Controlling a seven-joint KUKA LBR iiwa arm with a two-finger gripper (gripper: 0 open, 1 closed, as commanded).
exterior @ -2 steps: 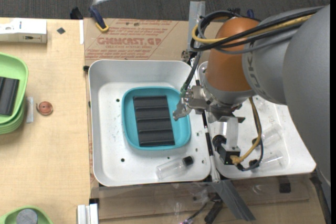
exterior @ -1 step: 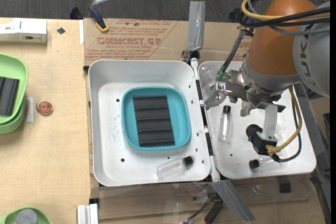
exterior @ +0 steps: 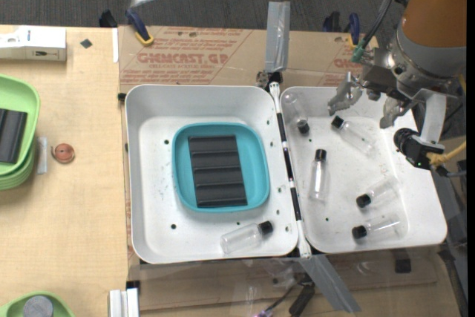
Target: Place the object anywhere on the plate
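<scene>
- Above the right bin (exterior: 423,230), my gripper (exterior: 369,102) hangs with fingers spread wide, holding nothing.
- Nearest vial (exterior: 353,131) lies just below; I centre over it before closing.
- Teal plate (exterior: 256,159) waits in the left bin (exterior: 148,182).

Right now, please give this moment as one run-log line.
hand: above right bin, holds nothing | vials: lying in right bin | one vial: left bin, beside teal plate | placing: not done

Open floor in the left bin (exterior: 148,159) either side of the teal plate (exterior: 256,174), though a clear vial (exterior: 245,235) lies near its front corner. Right bin (exterior: 415,226) is cluttered: capped vials (exterior: 319,171) scattered throughout, with gaps between them.
</scene>
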